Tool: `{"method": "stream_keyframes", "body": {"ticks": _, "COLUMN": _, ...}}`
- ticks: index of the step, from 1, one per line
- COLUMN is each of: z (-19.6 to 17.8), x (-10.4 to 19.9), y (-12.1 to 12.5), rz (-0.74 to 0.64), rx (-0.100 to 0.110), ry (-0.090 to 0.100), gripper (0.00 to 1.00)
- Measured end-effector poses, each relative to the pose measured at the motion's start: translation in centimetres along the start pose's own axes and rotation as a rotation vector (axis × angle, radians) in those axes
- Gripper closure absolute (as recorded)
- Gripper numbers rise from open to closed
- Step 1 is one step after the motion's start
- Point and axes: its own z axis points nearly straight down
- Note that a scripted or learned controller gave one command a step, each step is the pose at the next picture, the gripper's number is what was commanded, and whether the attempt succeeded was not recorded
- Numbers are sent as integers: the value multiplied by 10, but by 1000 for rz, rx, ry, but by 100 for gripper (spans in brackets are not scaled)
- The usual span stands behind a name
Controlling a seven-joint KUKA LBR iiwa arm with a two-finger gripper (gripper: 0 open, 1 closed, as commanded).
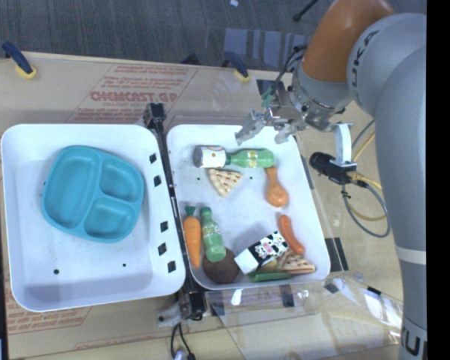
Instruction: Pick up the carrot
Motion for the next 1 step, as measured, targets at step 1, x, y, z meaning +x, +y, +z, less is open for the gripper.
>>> {"method": "stream_keyframes", "body": {"ticks": 1, "z": 77, "x": -30, "y": -79, "rz": -118, "rx": 5, "ry": 2, "gripper": 0}}
